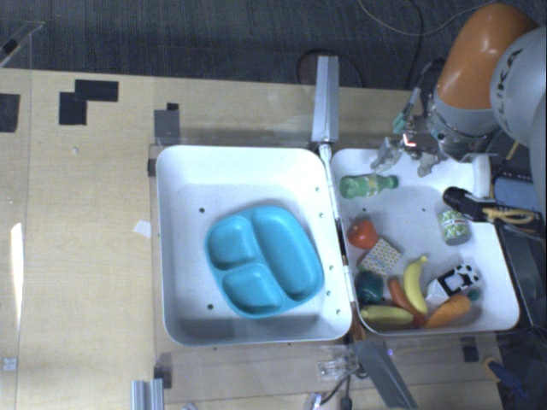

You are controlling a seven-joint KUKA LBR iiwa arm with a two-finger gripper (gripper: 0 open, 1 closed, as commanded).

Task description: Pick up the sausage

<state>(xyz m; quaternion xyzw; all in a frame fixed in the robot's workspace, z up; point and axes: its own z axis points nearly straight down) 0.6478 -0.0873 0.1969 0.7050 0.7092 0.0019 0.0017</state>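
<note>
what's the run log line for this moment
gripper: above right bin's far edge | sausage: in right bin, untouched | blue tray: left bin

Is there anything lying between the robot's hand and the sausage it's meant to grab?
Yes. The hand hangs over the far edge of the right bin, while the sausage lies at the near end, wedged among other toys. The green bottle and the red tomato lie between them, and a banana rests against the sausage.

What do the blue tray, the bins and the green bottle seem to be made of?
Blue tray: likely moulded plastic, smooth with a soft sheen on its compartment ridges. Bins: probably white plastic or coated metal, matte with a faint gloss; I cannot tell which. Green bottle: apparently toy plastic, with a paler label band.
</note>
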